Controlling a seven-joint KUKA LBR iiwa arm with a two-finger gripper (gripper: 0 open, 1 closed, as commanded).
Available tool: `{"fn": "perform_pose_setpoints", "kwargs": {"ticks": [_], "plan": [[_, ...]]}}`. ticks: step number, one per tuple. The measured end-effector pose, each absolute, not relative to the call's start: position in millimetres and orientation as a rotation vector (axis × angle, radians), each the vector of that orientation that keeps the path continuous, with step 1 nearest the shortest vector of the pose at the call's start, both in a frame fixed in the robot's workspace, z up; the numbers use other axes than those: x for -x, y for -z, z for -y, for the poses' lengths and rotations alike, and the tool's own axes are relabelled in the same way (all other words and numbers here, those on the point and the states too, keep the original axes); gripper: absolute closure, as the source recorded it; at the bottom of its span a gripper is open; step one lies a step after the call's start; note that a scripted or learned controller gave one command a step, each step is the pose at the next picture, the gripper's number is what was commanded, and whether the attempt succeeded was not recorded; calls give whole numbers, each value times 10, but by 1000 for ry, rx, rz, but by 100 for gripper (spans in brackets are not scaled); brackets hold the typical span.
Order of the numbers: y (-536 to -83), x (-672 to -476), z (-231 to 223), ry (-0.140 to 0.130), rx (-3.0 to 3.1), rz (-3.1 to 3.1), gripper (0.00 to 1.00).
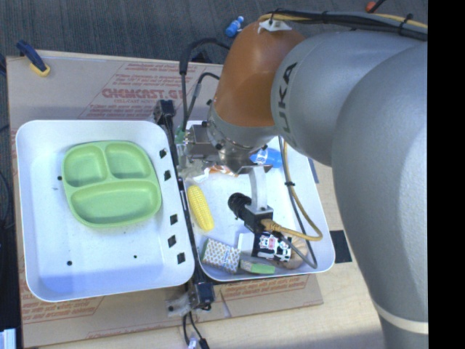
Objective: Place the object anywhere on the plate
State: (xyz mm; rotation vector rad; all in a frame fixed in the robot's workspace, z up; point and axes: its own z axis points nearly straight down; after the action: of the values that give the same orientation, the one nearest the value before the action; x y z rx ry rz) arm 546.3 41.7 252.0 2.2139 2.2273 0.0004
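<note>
Plate bare, arm low over the right bin.

The light-green three-compartment plastic plate [111,183] lies in the left white bin [36,267] with nothing on it. At three o'clock from it, a yellow corn cob [200,207] lies in the right white bin [309,213], below the gripper [218,158]; whether that is released or clenched I cannot tell. Picking and placing seem undone.

The plate [111,182] lies in the left bin [43,267]; corn [200,207] in the right bin [320,257].

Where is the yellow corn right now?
The corn lies in the right bin, close to its left wall, just above a small patterned box and right of the green plate.
</note>
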Motion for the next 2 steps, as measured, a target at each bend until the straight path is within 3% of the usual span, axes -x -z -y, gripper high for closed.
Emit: {"fn": "perform_pose_setpoints", "kwargs": {"ticks": [1,2], "plan": [[-2609,-5635,410,0,-2216,-2225,100],[-2201,-5675,-187,5,-2216,-2231,100]]}}
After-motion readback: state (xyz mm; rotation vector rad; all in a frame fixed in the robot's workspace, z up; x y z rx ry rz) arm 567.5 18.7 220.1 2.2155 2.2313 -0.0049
